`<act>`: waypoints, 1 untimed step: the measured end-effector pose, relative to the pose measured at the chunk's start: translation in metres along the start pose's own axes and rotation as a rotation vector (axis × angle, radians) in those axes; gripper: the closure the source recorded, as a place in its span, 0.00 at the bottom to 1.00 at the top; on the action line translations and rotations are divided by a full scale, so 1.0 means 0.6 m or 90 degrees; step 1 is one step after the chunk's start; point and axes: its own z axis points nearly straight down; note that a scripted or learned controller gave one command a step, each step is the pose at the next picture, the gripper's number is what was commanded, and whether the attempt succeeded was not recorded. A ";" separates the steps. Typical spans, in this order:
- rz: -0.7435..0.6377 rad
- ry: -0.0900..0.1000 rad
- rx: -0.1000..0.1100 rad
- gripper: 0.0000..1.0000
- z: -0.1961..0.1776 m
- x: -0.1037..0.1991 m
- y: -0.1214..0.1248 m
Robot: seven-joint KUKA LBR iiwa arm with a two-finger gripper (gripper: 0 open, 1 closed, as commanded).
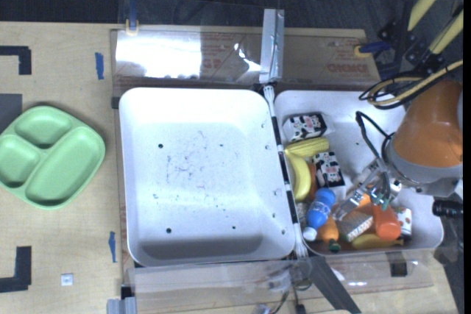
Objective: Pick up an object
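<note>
The right bin (344,96) holds a pile of small things. A yellow banana (300,174) lies along its left wall. A blue bottle (319,208) with a white cap rests below the banana. Two black-and-white patterned packs sit nearby, one (304,126) at the back and one (330,170) beside the banana. Orange items (384,224) crowd the front right corner. My gripper (370,195) hangs low over that pile, just right of the blue bottle and above the orange items. The arm's orange band (433,132) rises behind it and hides part of the bin's right side.
The left bin (199,158) is a broad white tray with faint scuffs. A green divided plate (48,156) lies on the wooden bench at far left. Clear plastic panels (193,49) stand behind the bins. Black cables (383,88) loop near the right bin's back corner.
</note>
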 end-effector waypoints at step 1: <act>0.001 -0.004 -0.003 1.00 -0.019 -0.003 0.002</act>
